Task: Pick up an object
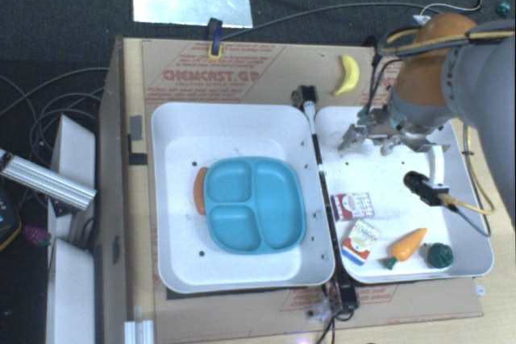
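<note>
My gripper (371, 142) hangs over the far part of the right bin (476, 254), its two fingers spread apart with only bare white bin floor between them. Closer to the front of that bin lie a red-and-white box (352, 206), a small packet (361, 239), an orange carrot (405, 243) and a dark green round object (439, 254). All of them lie well in front of the gripper. In the left bin (173, 254) a blue divided plate (254, 201) rests, with a brown sausage (198, 189) partly tucked under its left edge.
A yellow banana (348, 74) lies on the cardboard behind the right bin. A black plug on a yellow cable (423, 188) hangs from the arm over the right bin. The ridge between the bins (321, 181) runs just left of the gripper.
</note>
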`<state>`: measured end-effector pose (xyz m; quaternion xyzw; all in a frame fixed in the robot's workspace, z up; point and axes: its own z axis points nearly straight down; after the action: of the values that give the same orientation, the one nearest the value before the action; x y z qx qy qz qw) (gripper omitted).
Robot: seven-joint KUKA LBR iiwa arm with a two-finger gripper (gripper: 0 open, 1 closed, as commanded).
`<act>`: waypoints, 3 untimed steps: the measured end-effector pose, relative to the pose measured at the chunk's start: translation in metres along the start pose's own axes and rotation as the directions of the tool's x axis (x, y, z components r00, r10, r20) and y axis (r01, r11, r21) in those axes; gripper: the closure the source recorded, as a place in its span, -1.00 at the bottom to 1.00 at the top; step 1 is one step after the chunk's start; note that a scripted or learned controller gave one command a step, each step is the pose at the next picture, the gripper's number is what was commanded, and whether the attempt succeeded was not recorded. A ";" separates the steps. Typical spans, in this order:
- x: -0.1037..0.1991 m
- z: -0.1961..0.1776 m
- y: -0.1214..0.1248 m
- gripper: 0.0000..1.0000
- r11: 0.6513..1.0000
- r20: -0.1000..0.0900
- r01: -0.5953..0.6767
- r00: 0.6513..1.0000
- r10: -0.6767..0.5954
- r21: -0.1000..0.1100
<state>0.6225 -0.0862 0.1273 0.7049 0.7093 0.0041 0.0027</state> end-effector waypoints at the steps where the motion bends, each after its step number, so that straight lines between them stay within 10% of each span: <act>1: 0.002 0.044 0.015 -1.00 1.000 0.002 -0.002 1.000 0.002 0.009; 2: 0.003 0.043 -0.029 -1.00 1.000 0.002 -0.004 1.000 0.004 0.009; 3: 0.003 0.032 -0.028 1.00 1.000 0.002 -0.003 1.000 0.003 0.006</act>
<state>0.5946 -0.0829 0.0952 0.7059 0.7083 0.0011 0.0011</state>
